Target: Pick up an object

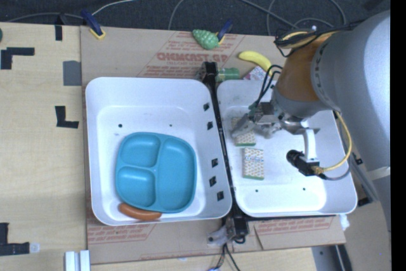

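My gripper (248, 125) low in the right bin (317, 200).
It seems pinched on a sponge (245, 136), though blur hides the fingers; another sponge (254, 165) lies just beside.

plate (155, 171) in left bin (101, 98), sponge (254, 164) in right bin (330, 200)

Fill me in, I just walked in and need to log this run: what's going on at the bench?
A grey and orange robot arm reaches into the right bin, its hand low over a sponge. A second sponge lies just below it. Nothing looks lifted yet. The left bin holds a blue divided plate and an orange sausage-like toy. A banana and a green item sit outside the bins.
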Controlling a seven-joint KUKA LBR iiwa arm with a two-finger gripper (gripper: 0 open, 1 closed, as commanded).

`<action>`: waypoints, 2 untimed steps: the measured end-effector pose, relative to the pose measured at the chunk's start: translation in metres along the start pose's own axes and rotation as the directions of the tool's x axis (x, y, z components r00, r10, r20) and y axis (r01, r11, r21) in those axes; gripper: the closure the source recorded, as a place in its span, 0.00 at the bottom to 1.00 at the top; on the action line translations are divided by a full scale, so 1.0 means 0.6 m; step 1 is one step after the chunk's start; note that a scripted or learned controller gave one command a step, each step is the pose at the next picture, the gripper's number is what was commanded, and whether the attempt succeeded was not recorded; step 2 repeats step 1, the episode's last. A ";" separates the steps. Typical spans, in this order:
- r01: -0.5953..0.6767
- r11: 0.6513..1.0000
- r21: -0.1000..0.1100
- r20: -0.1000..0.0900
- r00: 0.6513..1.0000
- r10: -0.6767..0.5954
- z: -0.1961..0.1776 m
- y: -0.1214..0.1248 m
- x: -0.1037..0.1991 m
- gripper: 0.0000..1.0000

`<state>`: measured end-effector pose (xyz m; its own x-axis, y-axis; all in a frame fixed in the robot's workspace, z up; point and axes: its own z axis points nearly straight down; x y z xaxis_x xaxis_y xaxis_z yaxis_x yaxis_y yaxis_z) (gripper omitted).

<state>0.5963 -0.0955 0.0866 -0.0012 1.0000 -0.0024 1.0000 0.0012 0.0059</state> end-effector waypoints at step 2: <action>0.000 1.000 0.002 0.001 1.000 0.000 -0.015 -0.001 -0.001 1.00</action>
